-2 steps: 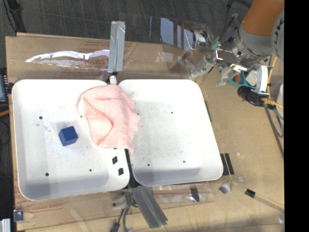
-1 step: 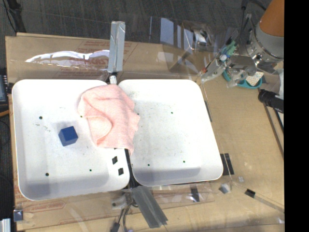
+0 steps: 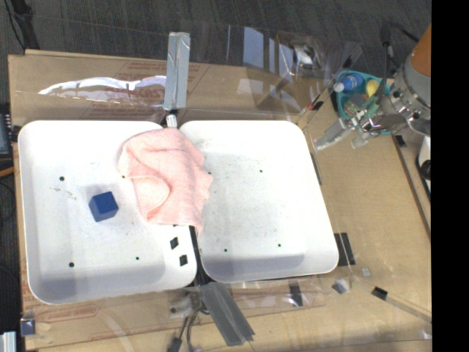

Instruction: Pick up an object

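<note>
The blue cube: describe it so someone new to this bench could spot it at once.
Start at the left white bin, the one farther from the arm. On its floor, left of the pink cloth draped over the divide between the bins, sits the blue cube. It is small, hard-edged and the only blue item in either bin.

Even, bright overhead light. Bins (image 3: 242, 196) near blown-out white. Soft shadows pool along bin walls at 6 o'clock. Glare streaks on clear plastic (image 3: 102, 88) at 11 o'clock. Floor (image 3: 220, 6) at 12 dim. Gripper (image 3: 359, 123) at 2 slightly blurred.
</note>
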